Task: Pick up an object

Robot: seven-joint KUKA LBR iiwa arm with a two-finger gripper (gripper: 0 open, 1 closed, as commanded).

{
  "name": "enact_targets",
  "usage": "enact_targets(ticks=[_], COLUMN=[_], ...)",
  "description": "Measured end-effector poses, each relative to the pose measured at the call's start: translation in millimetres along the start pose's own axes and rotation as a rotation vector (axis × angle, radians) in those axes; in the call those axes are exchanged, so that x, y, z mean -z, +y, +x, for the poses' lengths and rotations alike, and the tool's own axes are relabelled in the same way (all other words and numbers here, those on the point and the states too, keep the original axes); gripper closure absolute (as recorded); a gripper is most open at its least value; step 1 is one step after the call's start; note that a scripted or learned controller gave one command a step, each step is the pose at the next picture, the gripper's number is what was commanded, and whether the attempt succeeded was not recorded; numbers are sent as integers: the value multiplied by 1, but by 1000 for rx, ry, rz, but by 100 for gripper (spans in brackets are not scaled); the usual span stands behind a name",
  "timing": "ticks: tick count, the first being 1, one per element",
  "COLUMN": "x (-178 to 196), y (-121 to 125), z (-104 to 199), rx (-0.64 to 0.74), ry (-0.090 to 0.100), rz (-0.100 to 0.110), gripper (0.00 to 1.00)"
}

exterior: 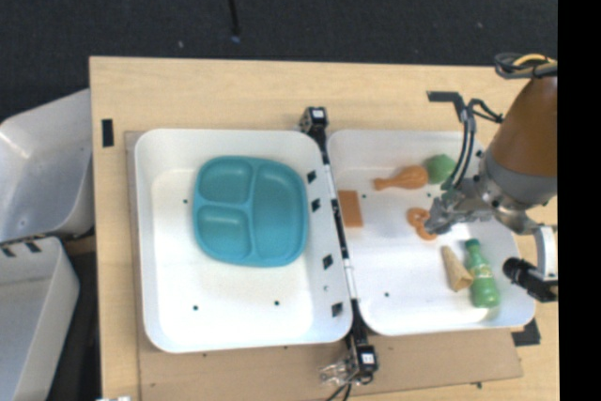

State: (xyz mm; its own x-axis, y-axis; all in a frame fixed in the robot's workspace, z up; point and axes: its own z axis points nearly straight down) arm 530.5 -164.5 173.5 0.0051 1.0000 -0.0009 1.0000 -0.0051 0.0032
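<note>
Divided plate (pixel 251 208) in left bin (pixel 160 296)

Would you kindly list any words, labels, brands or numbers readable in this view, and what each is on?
None can be read. The teal divided plate, the green bottle and the two white bins show no legible print; any marking is too small or blurred.

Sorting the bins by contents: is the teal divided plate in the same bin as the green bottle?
No, the teal plate lies in the left bin, while the green bottle lies in the right bin.
</note>
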Motion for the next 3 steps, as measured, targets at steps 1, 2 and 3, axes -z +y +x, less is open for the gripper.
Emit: enact_targets(ticks=[1,2,3], x=[45,95,96], y=[7,8,27], z=[0,-1,59], rx=[8,9,13], ry=[-1,-1,2], rz=[-3,-4,1], gripper=[100,100,100])
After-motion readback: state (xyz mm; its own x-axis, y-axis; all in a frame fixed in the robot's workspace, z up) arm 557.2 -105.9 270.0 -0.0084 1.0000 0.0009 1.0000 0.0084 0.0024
